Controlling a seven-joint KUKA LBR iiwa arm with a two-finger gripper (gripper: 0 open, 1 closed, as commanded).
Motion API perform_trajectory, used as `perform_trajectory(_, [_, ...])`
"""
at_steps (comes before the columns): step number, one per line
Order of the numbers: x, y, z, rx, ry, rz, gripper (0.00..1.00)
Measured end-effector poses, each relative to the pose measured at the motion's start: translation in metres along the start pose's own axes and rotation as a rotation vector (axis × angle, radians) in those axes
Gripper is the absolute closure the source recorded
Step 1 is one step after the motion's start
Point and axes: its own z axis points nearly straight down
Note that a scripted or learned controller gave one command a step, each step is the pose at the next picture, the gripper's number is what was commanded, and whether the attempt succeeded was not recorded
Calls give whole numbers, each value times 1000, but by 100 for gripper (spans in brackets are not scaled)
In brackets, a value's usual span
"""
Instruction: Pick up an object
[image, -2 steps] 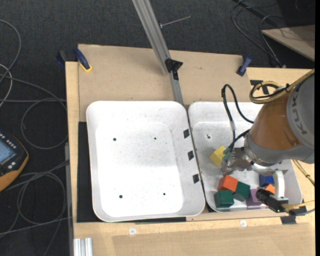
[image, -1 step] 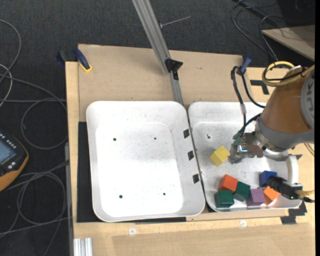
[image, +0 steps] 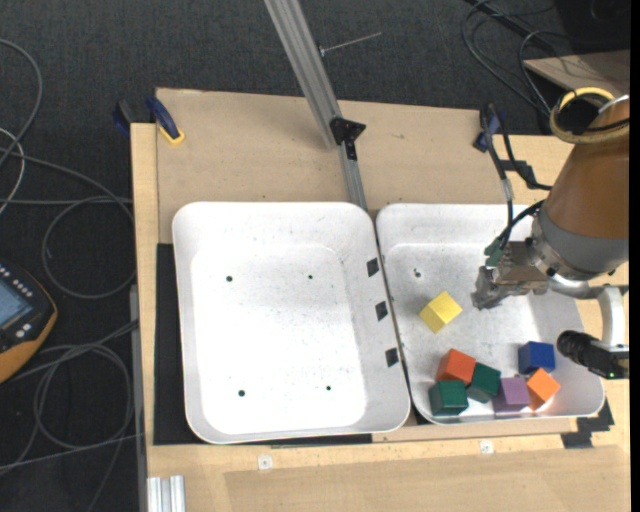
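On the wooden bench (image: 250, 130) ringed by floor cables (image: 60, 230), 2 white bins (image: 190, 300) sit; gripper (image: 490, 290) state unclear

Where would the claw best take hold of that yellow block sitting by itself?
Probably from straight above, closing on two opposite flat sides of the yellow block. It lies alone on the floor of the right bin, apart from the heap of blocks near the front edge, so there is room on every side. It sits turned at an angle, so the gripper would likely need to twist to match.
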Motion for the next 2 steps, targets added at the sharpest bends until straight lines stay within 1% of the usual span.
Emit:
perform_trajectory(1, [0, 2, -54, 0, 0, 0, 100])
perform_trajectory(2, [55, 19, -53, 5, 2, -5, 100])
